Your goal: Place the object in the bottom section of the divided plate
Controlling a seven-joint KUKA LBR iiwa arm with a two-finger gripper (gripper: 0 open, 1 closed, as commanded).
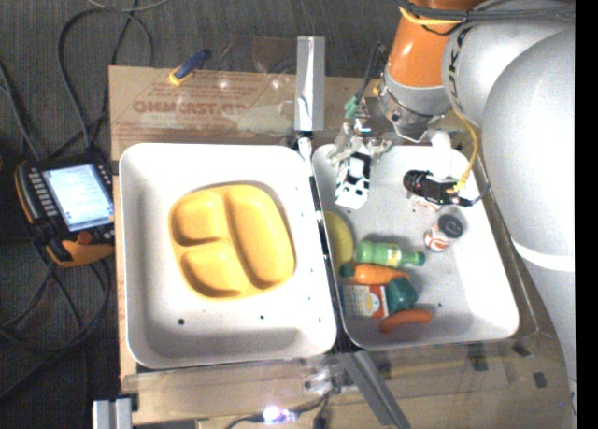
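Arm (pixel 523 137) runs off my top and right edges, and its bulk covers the right bin's (pixel 486 320) far-right rim. End effector (pixel 355 161) sits over that bin's back-left corner and masks the floor beneath it. Green toy (pixel 404 294) is half buried under the carrot (pixel 374 274) and a red piece (pixel 406 320); I can't name it. Carton (pixel 363 301) print and can (pixel 447 229) label are too small to read. Lettering on the board (pixel 187 107) behind the bins is blurred.

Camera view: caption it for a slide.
Gripper above right bin of toy food; yellow divided plate sits in left bin.
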